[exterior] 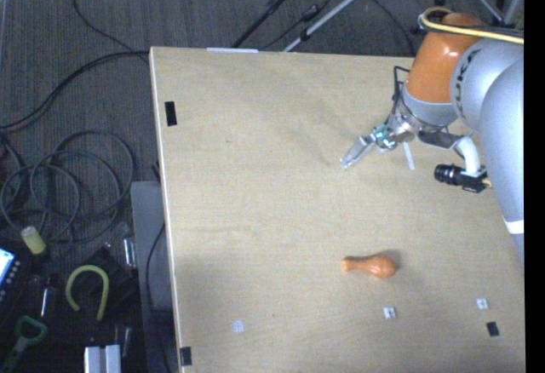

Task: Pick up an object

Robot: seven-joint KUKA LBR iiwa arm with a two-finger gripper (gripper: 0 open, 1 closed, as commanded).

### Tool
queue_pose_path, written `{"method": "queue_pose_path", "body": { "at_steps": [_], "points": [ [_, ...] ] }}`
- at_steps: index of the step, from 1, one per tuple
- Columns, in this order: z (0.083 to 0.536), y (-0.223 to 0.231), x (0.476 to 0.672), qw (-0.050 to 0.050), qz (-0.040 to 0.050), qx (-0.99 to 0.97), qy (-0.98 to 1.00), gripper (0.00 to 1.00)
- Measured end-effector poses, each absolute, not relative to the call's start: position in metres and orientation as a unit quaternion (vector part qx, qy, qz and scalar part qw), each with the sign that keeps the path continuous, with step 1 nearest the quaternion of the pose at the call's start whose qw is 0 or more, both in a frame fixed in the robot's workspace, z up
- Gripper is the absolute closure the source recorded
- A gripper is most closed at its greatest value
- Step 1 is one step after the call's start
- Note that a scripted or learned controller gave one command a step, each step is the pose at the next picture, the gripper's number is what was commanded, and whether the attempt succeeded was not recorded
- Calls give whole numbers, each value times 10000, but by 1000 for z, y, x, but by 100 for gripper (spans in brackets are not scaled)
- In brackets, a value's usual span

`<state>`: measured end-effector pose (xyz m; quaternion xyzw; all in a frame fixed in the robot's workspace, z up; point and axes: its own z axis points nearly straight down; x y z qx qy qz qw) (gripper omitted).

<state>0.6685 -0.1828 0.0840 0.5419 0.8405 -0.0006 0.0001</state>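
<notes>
Orange object: a small pear-shaped item (370, 265) lay on the tan bench surface (255, 192), toward the lower right of the camera view.
Long axis: it ran roughly 9 o'clock to 3 o'clock, with the narrow neck pointing to 9 o'clock and the bulb end to 3 o'clock.
Gripper position: the gripper (375, 144) was at the end of the arm (477, 99), which entered from 3 o'clock; the fingertips pointed toward 8 o'clock.
Jaw state: the two thin fingers stood apart with nothing between them; the jaws were open and empty.
Key relation: the object lay at about 6 o'clock from the jaws, well apart from them, with bare surface between.
Height: whether the fingertips touched the surface or hovered above it could not be told.
Judged next move: travel toward 6 o'clock, then closure across the short axis at the bulb, probably calling for wrist rotation.
Edges: the object sat nearer the 6 o'clock edge of the bench than the 9 o'clock edge.
Open room: clear surface lay around the object on all sides; small square markers (389, 312) lay at about 5 o'clock from it, apart from it.
Risk: the rounded body would probably roll if only one finger touched it.
</notes>
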Motion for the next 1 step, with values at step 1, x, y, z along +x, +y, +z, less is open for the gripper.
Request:
{"method": "queue_pose_path", "body": {
  "at_steps": [1],
  "points": [
    [85, -168, 669, 5, 5, 3772, 9261, 0]
  ]
}}
